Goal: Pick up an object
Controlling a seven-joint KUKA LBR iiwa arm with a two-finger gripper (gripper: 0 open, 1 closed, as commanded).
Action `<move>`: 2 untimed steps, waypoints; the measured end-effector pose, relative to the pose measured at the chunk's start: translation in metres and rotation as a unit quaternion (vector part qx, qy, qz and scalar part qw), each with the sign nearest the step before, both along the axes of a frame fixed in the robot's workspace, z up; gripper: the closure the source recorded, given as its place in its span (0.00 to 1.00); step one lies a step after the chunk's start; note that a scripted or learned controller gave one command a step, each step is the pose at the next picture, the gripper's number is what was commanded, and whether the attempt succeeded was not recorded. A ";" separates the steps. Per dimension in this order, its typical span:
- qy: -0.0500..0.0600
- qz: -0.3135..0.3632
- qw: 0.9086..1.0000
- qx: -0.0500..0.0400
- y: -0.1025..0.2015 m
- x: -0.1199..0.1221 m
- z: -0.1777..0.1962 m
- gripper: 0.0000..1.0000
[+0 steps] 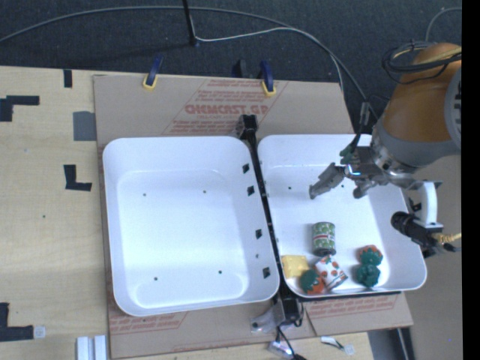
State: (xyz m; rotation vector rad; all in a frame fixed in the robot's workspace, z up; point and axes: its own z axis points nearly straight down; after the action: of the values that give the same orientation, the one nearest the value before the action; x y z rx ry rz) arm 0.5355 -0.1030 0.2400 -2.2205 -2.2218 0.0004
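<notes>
The left bin (180, 223) took up the middle of the frame. In the lower part of the right bin (300, 156), running left to right, lay a yellow block (294, 264), an orange and green toy (310, 280), a red and white patterned piece (330, 271), a small green-banded can (324, 237) standing just above them, and a teal toy (368, 267). The gripper (343, 184) hung above and right of the can, well apart from it, fingers spread and holding nothing.
</notes>
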 end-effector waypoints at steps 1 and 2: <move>0.003 -0.002 1.000 0.000 -0.047 -0.020 -0.160 0.00; -0.001 0.000 1.000 0.000 -0.039 -0.044 -0.154 0.00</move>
State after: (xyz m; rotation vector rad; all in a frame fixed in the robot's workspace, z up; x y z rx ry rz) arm 0.4917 -0.1425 0.0856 -2.2225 -2.2232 -0.0017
